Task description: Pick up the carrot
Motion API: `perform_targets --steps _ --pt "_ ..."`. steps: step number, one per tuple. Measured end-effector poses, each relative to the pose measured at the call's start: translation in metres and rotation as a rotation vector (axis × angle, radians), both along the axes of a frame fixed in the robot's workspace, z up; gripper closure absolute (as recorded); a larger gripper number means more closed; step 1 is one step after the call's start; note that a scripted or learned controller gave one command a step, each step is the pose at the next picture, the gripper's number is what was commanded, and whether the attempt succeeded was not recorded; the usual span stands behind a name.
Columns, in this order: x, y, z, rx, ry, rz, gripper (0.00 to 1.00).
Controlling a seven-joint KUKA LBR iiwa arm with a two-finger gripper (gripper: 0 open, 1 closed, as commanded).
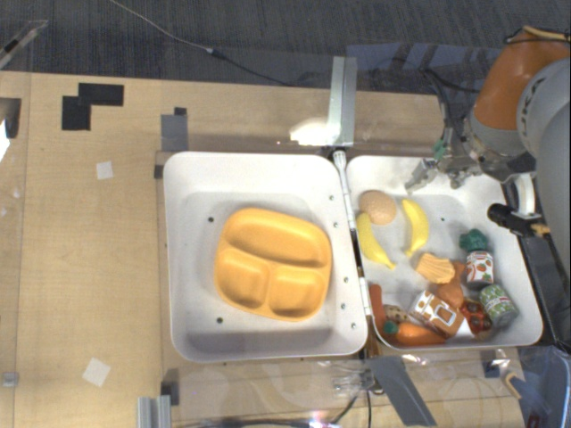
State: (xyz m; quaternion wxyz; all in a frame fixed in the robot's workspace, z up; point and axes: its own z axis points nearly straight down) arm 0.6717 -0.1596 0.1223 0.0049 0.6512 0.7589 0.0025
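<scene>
Pale wooden bench (107,266) is carrying 2 shallow white bins side by side. The left bin (187,239) is holding a yellow compartment plate (272,261). The right bin (517,328) is holding a crowd of toy groceries.

The carrot (412,333) is lying in the near left corner of the right bin, flat on the floor and roughly along the near wall. A small printed carton (435,310) is leaning against its upper side, and a dark red piece (376,303) is sitting just beside its left end. 2 bananas (393,234) and a round tan bun (379,207) are resting farther back, well apart from it.

The gripper (437,176) is hovering over the far edge of the right bin, well apart from the carrot. Its fingers (416,184) are looking spread, with nothing between them, so it is grasping nothing.

The carrot is looking like a smooth plastic toy, so it is probably going to feel light and stiff, and a little slippery under the pads. Its tapered shape is likely making the thin end prone to squirting out. The thicker middle, pinched across the short axis, is seeming the safer hold. The carton and the bin wall are crowding both sides, so a descent is needing room for 1 finger on each flank. A clipped carton could be nudging the carrot aside or getting pinched along with it.
</scene>
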Motion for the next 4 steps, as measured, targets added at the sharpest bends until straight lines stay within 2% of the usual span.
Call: perform_targets --steps 1,2,3,4 --pt "-0.007 0.076 -0.036 0.005 0.005 -0.061 0.0" --pt "-0.005 0.074 -0.022 0.002 -0.004 -0.057 1.0" --pt "-0.019 0.075 0.185 -0.002 -0.01 0.162 1.0" --pt "-0.004 0.043 0.087 0.002 0.013 0.04 1.0"
